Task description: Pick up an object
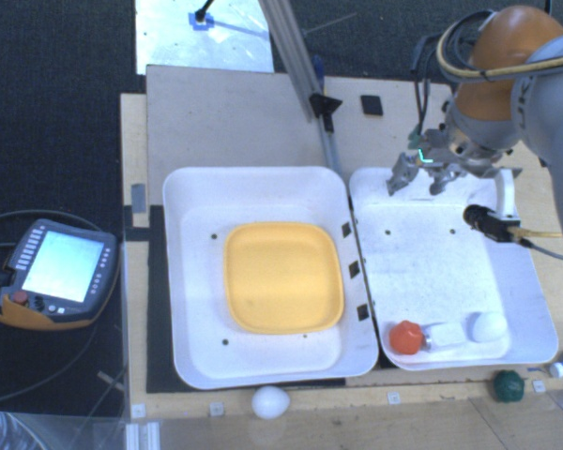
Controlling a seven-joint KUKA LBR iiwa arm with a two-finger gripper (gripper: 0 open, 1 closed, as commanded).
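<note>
1. Here the claw [420,178] hangs over the far edge of the right bin [450,251], at the top of the camera view, its two fingers spread apart with nothing between them.
2. The things to pick lie at the opposite, near edge of that same bin: a red ball [405,337] at the near-left corner, a small white cylinder [443,335] touching or just beside it, and a white ball [488,326] a little further right.
3. So the relation that matters: all three lie well apart from the claw, down the view from it, across the bin's bare floor. The red ball sits almost straight below the claw; the white ball is off to the right.
4. The cylinder's long axis seems to run left to right, along the bin's near wall; it is too small to be sure.
5. The left bin [188,251] holds a yellow plate [283,276], flat and wide, a poor fit for two fingers.
6. A white egg [270,402] and a green ball [508,384] lie on the desk [403,411] outside the bins, near its front edge.
7. My judgement: the grasp has not begun, and the claw would need to travel toward the near wall and descend. The red ball looks the plainest target, though the wall and cylinder crowd it.
</note>
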